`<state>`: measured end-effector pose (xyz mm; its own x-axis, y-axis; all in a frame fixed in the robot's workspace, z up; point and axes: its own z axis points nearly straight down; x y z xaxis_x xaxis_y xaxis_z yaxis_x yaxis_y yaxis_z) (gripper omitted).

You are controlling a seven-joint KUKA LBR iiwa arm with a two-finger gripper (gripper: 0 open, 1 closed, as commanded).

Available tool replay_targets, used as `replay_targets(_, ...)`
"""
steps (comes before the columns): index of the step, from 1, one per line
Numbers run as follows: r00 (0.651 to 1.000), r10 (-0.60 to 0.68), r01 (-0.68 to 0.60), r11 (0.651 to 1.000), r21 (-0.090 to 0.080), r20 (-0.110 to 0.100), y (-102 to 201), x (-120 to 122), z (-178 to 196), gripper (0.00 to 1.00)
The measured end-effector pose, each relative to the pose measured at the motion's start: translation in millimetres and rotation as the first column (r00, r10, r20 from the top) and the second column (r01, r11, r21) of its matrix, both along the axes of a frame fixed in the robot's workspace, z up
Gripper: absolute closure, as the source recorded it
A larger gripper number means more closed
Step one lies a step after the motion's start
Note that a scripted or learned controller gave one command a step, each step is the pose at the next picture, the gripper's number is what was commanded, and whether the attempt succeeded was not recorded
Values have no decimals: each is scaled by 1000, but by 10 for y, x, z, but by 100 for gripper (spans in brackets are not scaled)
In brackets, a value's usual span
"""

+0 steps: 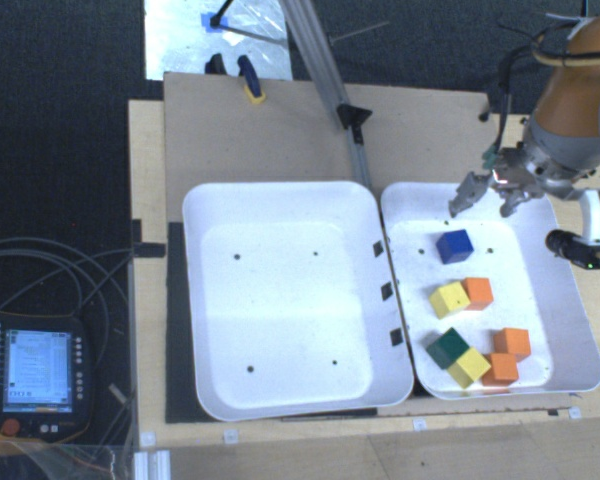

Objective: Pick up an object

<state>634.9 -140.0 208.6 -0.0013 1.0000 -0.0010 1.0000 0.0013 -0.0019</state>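
My gripper (490,202) hangs open over the far end of the right bin (565,298), its two fingers spread with nothing between them. A blue cube (455,245) lies just below and left of the fingertips, apart from them. Further toward the front sit a yellow cube (447,299) touching an orange cube (478,292). At the front end a green cube (447,347), a second yellow cube (470,367) and two more orange cubes (511,342) (500,369) cluster together.
The left bin (280,298) lies beside the right one, joined by black clips (387,290). A slanted metal pole (320,48) crosses the back of the bench. A teach pendant (35,373) and cables lie off the bench at the left.
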Motion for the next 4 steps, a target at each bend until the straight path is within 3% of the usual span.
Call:
replay_targets(1,1000,2,-2,1000,1,-1,51,44,-602,0)
replay_targets(2,1000,3,-3,1000,0,7,44,65,-449,100)
replay_targets(4,1000,4,-4,1000,-1,12,66,55,702,100)
